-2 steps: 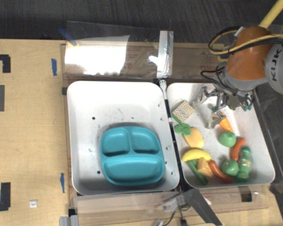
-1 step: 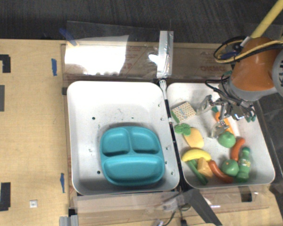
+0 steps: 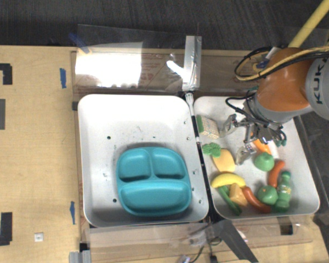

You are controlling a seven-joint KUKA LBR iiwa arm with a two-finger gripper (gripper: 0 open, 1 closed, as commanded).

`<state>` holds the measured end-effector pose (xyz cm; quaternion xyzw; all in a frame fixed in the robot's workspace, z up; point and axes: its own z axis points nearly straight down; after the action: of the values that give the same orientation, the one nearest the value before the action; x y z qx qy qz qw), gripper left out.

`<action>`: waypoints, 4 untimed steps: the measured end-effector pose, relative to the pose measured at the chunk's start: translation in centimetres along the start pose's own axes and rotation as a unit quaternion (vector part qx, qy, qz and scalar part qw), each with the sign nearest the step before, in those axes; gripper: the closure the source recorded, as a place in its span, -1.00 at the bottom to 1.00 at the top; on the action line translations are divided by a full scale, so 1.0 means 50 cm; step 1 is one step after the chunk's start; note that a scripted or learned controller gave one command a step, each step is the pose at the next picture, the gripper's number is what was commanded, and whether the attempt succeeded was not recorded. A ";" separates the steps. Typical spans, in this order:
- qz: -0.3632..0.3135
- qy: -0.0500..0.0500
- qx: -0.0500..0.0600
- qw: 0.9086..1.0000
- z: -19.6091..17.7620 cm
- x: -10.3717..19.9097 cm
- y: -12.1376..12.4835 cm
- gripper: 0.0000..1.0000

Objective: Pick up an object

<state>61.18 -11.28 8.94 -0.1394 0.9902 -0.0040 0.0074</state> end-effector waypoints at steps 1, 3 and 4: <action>-0.120 0.002 -0.005 0.993 -0.022 -0.081 -0.130 -1.00; -0.065 -0.006 -0.002 0.998 -0.021 0.042 -0.078 1.00; -0.065 -0.005 -0.003 0.998 -0.019 0.043 -0.078 -1.00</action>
<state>60.18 -15.61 9.92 -0.2033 0.9790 -0.0011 0.0120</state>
